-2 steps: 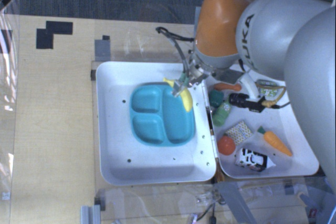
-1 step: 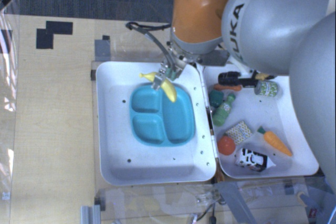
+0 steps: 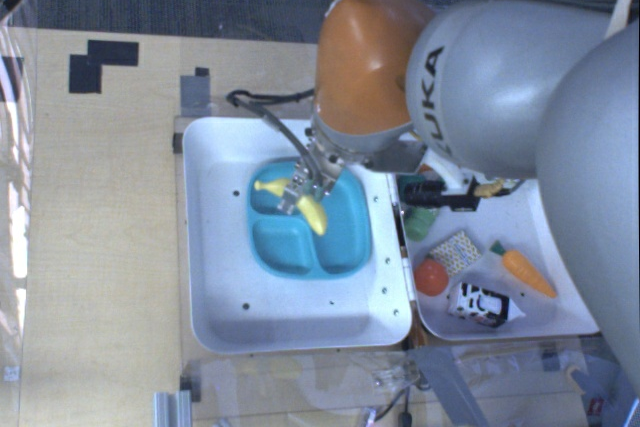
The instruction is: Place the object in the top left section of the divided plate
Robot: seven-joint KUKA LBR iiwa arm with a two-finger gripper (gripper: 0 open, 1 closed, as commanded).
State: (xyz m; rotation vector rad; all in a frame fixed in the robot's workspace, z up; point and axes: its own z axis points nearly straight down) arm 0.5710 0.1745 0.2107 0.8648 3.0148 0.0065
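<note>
Banana (image 3: 300,203), yellow and curved, lies across the upper part of the blue divided plate (image 3: 345,250), its left tip over the top left section and its right end reaching toward the plate's middle ridge.

Near to far, as I read the view: the lower rim of the left bin (image 3: 210,295), white and shallow, holds the plate alone. The right bin (image 3: 560,320) alongside it carries a carrot (image 3: 527,274), a red tomato (image 3: 431,277), a black-and-white item (image 3: 483,304), a small patterned packet (image 3: 456,251) and a green object (image 3: 420,220).

Farther up, the jaws (image 3: 303,185) descend from the grey arm (image 3: 500,85) with its orange band (image 3: 365,65) and sit directly over the banana's middle. They touch or nearly touch it, but the wrist hides their tips, so I cannot tell whether they are open or clamped on the fruit.

Beyond the bins, the pale worktop (image 3: 100,215) bears black markers (image 3: 102,63) at its far left.

Step in hand, by my judgement: the placing or release phase, with the banana already at the target section. The next move calls for the banana to rest fully inside the top left section, then a straight lift clear of the plate without dragging the fruit over the ridge.
</note>
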